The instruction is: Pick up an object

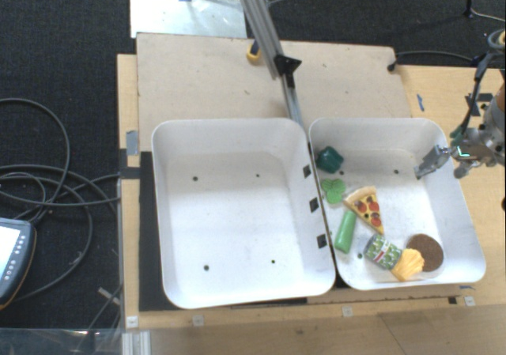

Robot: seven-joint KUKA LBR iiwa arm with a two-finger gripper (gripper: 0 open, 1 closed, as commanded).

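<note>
While the gripper [437, 159] hangs over the right rim of the right bin [455, 211], we cannot tell how its claw is set and we see nothing in its grasp. We find the objects well apart from it, in the lower left part of that bin — a dark green block [330, 159], a light green piece [334, 190], a pizza slice [367, 208], a green cylinder [345, 231], a small green can [383, 251], a yellow piece [408, 264] and a brown disc [427, 248] touching it. We see the left bin [237, 211] just beside the right one
</note>
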